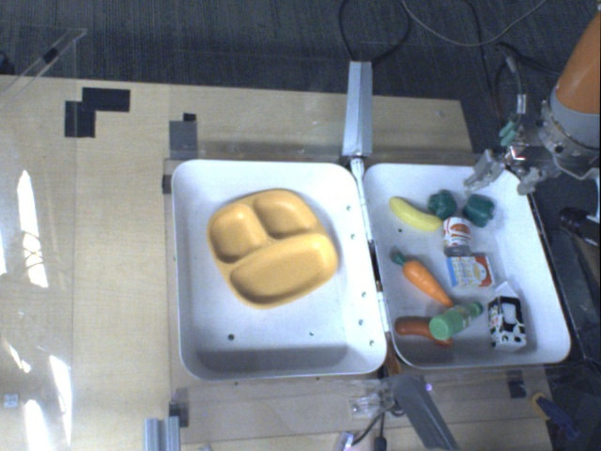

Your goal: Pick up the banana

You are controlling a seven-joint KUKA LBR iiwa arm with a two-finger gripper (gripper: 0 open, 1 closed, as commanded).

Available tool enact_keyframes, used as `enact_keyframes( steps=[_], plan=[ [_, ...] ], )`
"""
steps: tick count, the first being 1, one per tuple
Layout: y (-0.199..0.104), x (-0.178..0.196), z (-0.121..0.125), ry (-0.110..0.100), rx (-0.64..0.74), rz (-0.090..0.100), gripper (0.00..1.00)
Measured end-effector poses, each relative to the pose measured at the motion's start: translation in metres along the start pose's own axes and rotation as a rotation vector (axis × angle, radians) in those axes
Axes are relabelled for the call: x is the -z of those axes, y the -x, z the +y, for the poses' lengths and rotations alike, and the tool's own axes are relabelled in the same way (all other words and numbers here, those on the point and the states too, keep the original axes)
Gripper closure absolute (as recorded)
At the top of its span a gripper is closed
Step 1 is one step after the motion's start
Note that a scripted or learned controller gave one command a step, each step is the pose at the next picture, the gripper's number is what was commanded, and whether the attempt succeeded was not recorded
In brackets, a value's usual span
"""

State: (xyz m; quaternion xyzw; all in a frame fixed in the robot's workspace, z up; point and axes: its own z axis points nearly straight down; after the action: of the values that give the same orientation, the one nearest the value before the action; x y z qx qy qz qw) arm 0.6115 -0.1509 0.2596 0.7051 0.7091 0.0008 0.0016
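Bottom-right milk carton (507, 324); banana (415, 214) lengthwise left-right, tip upper-left; tool (507, 165) open, nothing gripped.

A pale wooden table (113, 252) is seen under two white bins set side by side, touching along a metal rail (360, 111). The left bin (188, 280) and the right bin (549, 318) are borne directly on it.
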Motion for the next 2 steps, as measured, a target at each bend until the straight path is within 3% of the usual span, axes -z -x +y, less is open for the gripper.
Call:
enact_keyframes(
  steps=[1, 2],
  plan=[
    [-0.037, 0.02, -0.006, 0.002, 0.229, 0.0, 0.0],
    [-0.075, 0.032, 0.001, 0.003, 0.09, 0.001, 0.0]
  ],
)
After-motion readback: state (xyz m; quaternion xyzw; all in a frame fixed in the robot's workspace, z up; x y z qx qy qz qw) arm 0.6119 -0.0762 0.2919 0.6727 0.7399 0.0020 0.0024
